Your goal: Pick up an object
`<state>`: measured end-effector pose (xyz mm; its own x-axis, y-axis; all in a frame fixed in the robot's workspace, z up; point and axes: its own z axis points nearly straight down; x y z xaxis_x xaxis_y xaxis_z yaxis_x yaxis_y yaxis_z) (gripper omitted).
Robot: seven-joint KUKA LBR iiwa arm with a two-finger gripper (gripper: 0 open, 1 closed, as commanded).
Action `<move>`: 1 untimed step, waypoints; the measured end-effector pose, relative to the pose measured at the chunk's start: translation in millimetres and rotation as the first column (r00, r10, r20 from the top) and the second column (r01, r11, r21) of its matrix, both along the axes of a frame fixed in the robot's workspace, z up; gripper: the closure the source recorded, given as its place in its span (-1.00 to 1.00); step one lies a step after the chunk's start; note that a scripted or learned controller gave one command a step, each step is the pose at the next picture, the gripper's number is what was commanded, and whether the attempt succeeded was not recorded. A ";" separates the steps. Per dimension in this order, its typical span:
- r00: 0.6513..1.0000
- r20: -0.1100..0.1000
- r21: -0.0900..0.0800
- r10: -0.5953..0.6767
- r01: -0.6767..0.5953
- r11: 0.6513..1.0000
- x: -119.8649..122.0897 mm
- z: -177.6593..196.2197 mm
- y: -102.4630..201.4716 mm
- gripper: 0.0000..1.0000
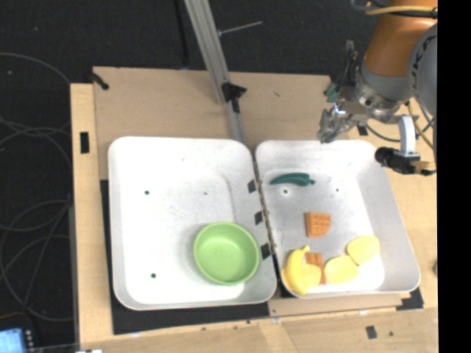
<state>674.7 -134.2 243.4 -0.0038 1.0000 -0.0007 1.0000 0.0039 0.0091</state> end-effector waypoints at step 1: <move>1.000 -0.001 0.000 0.001 -0.001 1.000 1.4 55.1 -1.1 1.00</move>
